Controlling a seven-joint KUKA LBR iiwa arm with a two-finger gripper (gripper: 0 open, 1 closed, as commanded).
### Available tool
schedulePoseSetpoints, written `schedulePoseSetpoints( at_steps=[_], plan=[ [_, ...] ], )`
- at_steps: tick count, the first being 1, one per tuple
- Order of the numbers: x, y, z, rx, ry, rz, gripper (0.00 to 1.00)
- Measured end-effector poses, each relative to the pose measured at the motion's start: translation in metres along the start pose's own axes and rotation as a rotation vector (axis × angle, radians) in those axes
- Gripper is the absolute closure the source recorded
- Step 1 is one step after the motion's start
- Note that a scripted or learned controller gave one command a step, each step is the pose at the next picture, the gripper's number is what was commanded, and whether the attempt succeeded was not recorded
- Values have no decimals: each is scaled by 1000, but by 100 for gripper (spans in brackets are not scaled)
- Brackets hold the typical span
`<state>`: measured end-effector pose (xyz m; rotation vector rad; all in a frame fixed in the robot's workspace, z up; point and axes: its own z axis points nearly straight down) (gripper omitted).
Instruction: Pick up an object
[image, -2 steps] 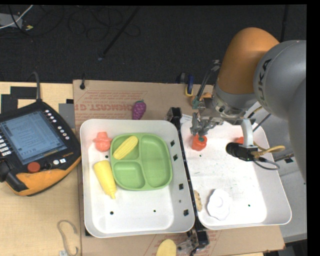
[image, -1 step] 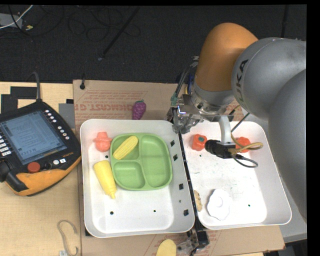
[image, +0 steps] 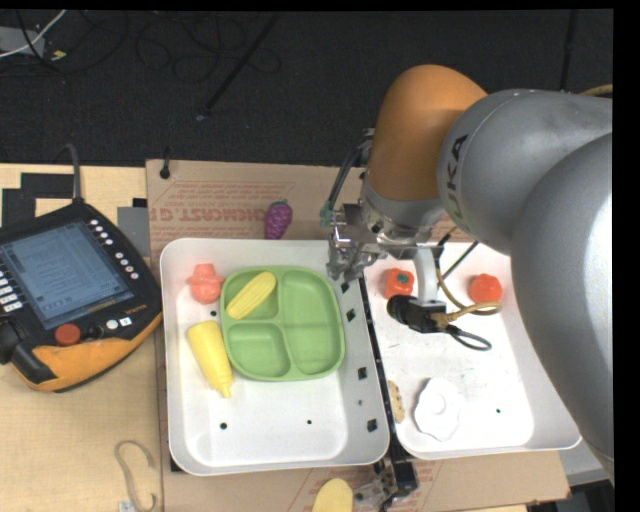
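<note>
gripper over the wall between the two bins, nothing seen in its grasp

the grey arm (image: 520, 200), with its orange band (image: 420, 130) high in the view, reaches in from the right. the gripper (image: 345, 265) hangs at the far end of the wall where the left bin (image: 260, 440) and the right bin (image: 500, 420) meet, just beside the far right corner of a green divided plate (image: 305, 300). from this angle i cannot tell whether it is spread or closed, and nothing shows in its grasp.

the things to pick lie in both bins. in the left bin the plate sits in the far half, with a corn cob (image: 250, 294) lying in its far left compartment. a yellow vegetable (image: 211, 355) lies on the bin floor, touching the plate's left rim. a pink piece (image: 204, 284) sits in the far left corner, just beside the plate.

in the right bin a small red piece with a green top (image: 400, 283) lies near the gripper, on its right. an orange piece (image: 485, 289) sits further right, apart from it. a white round piece (image: 436, 410) rests in the near half. a flat tan piece (image: 398, 401) lies just left of it, against the bin's left wall.

outside the bins, a purple bunch of grapes (image: 278, 218) lies on the cardboard (image: 220, 200) beyond the left bin. a teach pendant (image: 65, 285) rests on the desk (image: 60, 440) at the left, and a yellow thing (image: 333, 495) sits at the near edge.
</note>
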<state>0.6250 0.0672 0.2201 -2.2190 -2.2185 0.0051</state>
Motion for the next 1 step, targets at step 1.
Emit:
schedulePoseSetpoints(
  at_steps=[1],
  plan=[
    [-4,6,1,-3,-1,-1,100]
  ],
)
